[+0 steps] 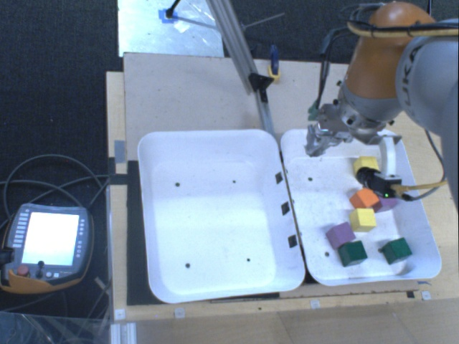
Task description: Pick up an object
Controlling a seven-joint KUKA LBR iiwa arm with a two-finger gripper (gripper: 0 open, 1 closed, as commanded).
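Note:
The right bin (315,264) holds several small blocks: a yellow one (365,165) at the far side, an orange one (364,198), a second yellow one (363,219), a purple one (340,233) and two dark green ones (352,253) (396,250). A pale purple piece (388,204) peeks out beside the orange block. My gripper (316,142) hangs over the far left corner of the right bin, left of the blocks and apart from them. Nothing shows between its tips.
The left bin (154,264) lies beside the right one. A metal pole (237,38) slants over the bench behind the bins. A teach pendant (43,246) lies on the floor at left. A cable (423,186) runs over the right bin's far right edge.

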